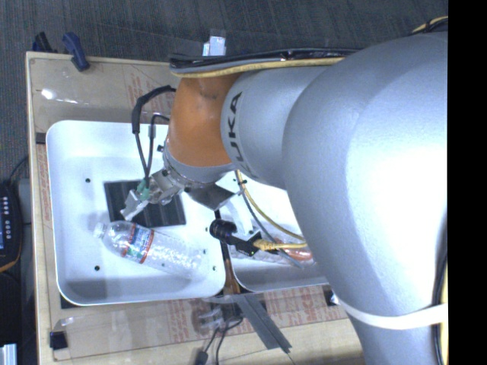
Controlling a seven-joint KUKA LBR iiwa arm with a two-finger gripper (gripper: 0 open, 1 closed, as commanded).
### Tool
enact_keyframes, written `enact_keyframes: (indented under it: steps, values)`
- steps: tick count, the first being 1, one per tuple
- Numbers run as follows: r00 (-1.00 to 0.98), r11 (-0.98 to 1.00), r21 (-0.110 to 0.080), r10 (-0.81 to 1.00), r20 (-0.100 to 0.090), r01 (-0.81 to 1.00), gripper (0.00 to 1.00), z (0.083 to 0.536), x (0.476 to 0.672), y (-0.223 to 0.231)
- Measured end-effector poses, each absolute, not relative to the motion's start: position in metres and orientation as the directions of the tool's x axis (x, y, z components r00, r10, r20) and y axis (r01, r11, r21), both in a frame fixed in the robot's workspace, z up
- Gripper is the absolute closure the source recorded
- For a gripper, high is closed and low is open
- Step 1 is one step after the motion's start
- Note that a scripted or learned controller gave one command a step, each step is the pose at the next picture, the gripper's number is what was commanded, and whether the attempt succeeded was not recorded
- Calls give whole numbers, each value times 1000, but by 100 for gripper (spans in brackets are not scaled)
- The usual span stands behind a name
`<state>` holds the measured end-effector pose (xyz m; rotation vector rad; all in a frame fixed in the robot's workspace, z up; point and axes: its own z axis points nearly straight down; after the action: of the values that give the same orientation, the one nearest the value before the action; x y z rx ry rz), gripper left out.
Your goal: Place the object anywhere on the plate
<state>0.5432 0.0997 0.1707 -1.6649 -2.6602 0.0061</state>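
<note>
Bottle (150, 248) is lying on its side in the left bin (68, 204), down near the lower wall, cap end pointing up-left and the red-and-blue label wrapped around its middle. It's clear plastic and looking kind of crinkly. My claw (138, 198) is hovering just above it, over the black square plate (163, 213) that's sitting flat on the bin floor, and honestly I can't tell if my fingers are open or closed from this angle, they're just a small metal blob at the end of my wrist. Nothing is showing between them that I can make out. The bottle is lying just below the plate's lower edge, maybe brushing the corner, hard to say. My arm (335, 173) is taking up most of the right side, orange band (196, 124) sitting right above the wrist, black cable (140, 128) looping off to the left of it. The right bin (262, 280) is mostly hiding under me, with some wires and a coppery thing lying at its near edge. Both bins are sitting on the wooden counter (46, 82).
</note>
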Motion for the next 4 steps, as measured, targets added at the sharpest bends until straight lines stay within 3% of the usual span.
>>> enact_keyframes:
  steps: [1, 2, 3, 4]
  values:
    - [-441, 441, -7, 898, 1, 898, 100, 180, 544, 100]
    - [-397, 397, -5, 918, 0, 918, 100, 152, 589, 102]
    - [-348, 348, -3, 938, 1, 938, 100, 192, 593, 47]
    - [-530, 530, -1, 848, 0, 848, 100, 234, 590, 84]
